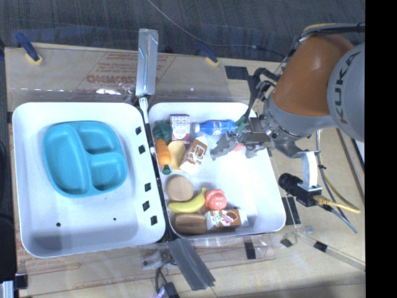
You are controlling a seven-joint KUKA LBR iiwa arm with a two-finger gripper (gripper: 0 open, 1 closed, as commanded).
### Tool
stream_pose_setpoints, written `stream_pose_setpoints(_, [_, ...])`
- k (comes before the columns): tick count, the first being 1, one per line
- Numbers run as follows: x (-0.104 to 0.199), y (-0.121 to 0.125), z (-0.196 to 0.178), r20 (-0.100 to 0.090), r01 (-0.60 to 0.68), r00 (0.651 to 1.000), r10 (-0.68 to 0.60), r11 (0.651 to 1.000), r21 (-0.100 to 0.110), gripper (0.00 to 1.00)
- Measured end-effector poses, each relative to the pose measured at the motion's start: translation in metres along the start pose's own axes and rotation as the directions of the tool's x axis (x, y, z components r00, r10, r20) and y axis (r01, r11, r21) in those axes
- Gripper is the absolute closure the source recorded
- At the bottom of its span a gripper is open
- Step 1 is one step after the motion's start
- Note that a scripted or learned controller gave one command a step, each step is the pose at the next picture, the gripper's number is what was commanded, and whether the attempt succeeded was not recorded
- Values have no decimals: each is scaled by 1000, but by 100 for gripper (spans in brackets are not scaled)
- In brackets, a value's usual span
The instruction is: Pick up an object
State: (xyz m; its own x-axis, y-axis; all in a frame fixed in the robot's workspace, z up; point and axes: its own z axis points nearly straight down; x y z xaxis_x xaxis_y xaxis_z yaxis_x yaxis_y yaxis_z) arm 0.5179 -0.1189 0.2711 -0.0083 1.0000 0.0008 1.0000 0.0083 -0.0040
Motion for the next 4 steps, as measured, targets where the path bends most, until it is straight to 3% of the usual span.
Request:
stream_pose_setpoints(1, [2, 48, -31, 1, -159, 987, 159, 987, -3, 0])
stream_pose_setpoints(2, [-16, 20, 88, 0, -68, 998, 68, 998, 9, 0])
stream_pose_setpoints(3, [-43, 42, 113, 1, 59, 998, -59, 998, -2, 0])
stream_pose_setpoints(4, [-75, -42, 179, -1, 139, 990, -139, 990, -1, 0])
